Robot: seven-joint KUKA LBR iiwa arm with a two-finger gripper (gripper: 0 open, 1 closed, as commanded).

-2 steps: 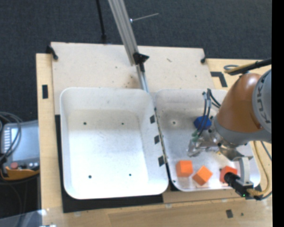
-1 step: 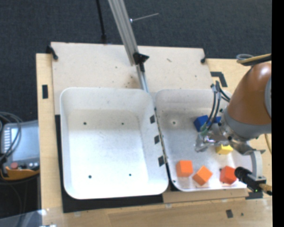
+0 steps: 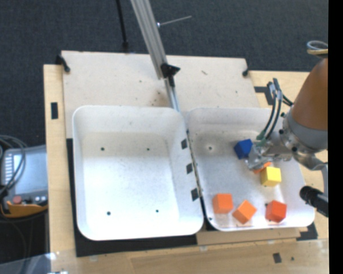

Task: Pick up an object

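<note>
gripper [image 3: 259, 163]: down in the right bin [image 3: 217, 131], approx mid-bin – metal fingers too blurred to read, can't tell if parted or closed, nothing clearly betw. them
arm [image 3: 310, 104]: grey w/ orange band, enters from the right, cables running down to the wrist
yellow cube [image 3: 271, 176]: just beside the gripper tip, on its near-right side – contact unclear
blue cube [image 3: 243, 148]: just left of the gripper, on bin floor
orange cubes: one [image 3: 222, 203] near the divider, a 2nd [image 3: 245, 211] just right of it, tilted
red-orange cube [image 3: 276, 210]: near front-right corner
left bin [image 3: 86, 130]: adj., few dark specks on floor
bench [image 3: 126, 76]: pale board under both bins
</note>
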